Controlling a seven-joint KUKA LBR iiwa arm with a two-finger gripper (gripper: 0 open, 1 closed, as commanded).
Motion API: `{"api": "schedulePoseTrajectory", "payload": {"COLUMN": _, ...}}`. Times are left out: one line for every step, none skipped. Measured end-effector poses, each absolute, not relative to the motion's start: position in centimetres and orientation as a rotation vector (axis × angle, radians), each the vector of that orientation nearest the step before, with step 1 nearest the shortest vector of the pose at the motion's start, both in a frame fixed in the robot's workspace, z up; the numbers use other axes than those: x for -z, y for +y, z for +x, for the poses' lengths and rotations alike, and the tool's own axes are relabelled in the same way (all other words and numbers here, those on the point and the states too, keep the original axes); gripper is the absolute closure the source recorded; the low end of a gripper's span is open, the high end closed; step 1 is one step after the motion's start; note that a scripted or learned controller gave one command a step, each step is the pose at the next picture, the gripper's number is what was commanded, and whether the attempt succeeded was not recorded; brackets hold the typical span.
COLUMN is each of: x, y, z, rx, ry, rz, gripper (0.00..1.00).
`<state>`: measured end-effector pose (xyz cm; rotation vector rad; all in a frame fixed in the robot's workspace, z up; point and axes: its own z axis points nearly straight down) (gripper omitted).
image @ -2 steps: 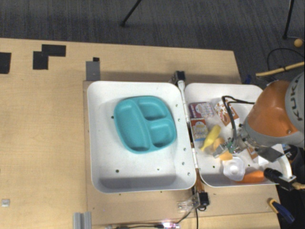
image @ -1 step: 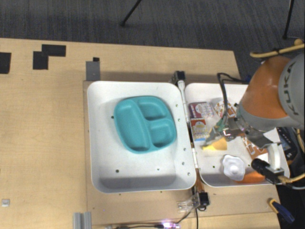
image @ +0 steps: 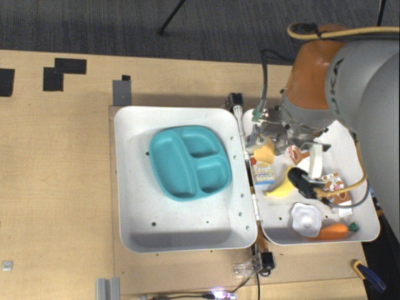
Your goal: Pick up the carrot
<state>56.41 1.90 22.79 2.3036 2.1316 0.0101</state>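
Carrot [image: 333, 232]: orange, green-tipped, lying flat

A single fixed camera looks down from above the bench [image: 56, 186] at a slant, far enough back to take in both white bins [image: 187, 239] side by side. The arm [image: 356, 74] enters from the right edge.
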Motion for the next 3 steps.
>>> {"api": "schedulePoseTrajectory", "payload": {"x": -20.8, "y": 7.2, "z": 55.7, "rx": -0.002, "ry": 2.197, "rz": 2.249, "gripper": 1.00}}
{"api": "schedulePoseTrajectory", "payload": {"x": -15.9, "y": 11.6, "z": 58.3, "rx": 0.002, "ry": 2.229, "rz": 2.218, "gripper": 1.00}}
{"api": "schedulePoseTrajectory", "payload": {"x": -13.4, "y": 11.5, "z": 58.1, "rx": 0.000, "ry": 2.296, "rz": 2.145, "gripper": 1.00}}
